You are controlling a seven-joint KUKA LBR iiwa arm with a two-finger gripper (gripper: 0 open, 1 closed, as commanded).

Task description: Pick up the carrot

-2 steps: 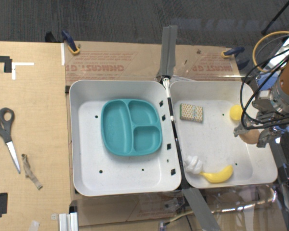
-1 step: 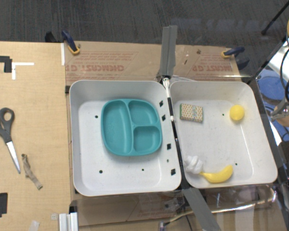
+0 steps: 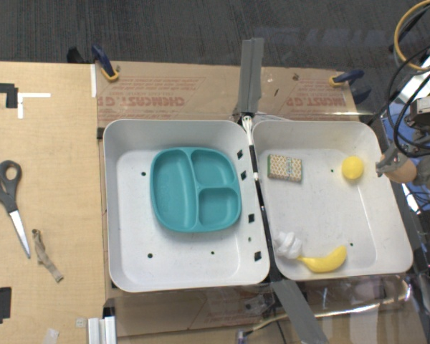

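Observation:
A stubby pale-orange thing (image 3: pixel 400 170) with a dark grey tip pointing left sits over the right rim of the right bin (image 3: pixel 322 264). It may be the carrot, but it is too small and blurred to be sure. I cannot tell whether it rests on the rim or hangs above it. Cables and white arm parts (image 3: pixel 419 99) crowd the right edge just above it.
The right bin holds a speckled sponge block (image 3: pixel 284 168), a yellow ball (image 3: pixel 352 168), a banana (image 3: pixel 325 261) and a small white object (image 3: pixel 287 245). A teal divided plate (image 3: pixel 196 189) lies in the left bin (image 3: pixel 122 213). Scissors (image 3: pixel 9 199) lie on the cardboard at left.

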